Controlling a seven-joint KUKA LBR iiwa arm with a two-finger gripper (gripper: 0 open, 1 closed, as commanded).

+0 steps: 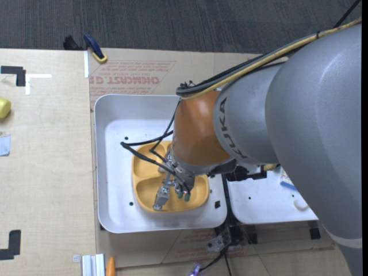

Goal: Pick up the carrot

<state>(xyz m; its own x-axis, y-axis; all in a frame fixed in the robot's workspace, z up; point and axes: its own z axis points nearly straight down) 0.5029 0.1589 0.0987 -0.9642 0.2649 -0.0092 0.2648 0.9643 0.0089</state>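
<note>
My biggest worry is that I cannot make out the carrot at all: my own wrist and the orange band [198, 134] cover much of the left bin [115, 171], so I may be coming down on the wrong spot. If the carrot lies under my arm or in a hidden part of the yellow divided dish [144, 180], a blind close could catch the dish's rim or its partition instead, and lifting would drag or tip the dish. The black cable [144, 148] looping across the bin near my wrist could also snag on the dish's edge.

My tool [164, 195] points down into the dish, over its lower compartment, close to or touching the dish floor; I cannot tell which. How far its parts are spread is too small and cluttered to judge, and I see nothing clearly held in it.

My arm reaches in from the right, crossing above the right bin [270, 203], with the wrist bent downward over the left bin on the bench [46, 183].
</note>
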